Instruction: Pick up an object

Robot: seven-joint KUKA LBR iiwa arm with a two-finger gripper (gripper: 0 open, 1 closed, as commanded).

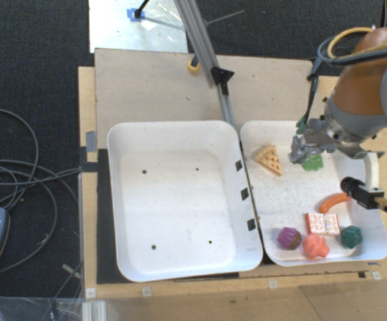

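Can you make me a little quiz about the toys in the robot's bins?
1. True or false: the purple toy lies in the left bin.
2. What color is the toy right beside the claw?
3. Which sits nearest the waffle wedge? A) dark green toy B) green toy C) sausage

Key: 1. False, it lies in the right bin. 2. Green. 3. B.
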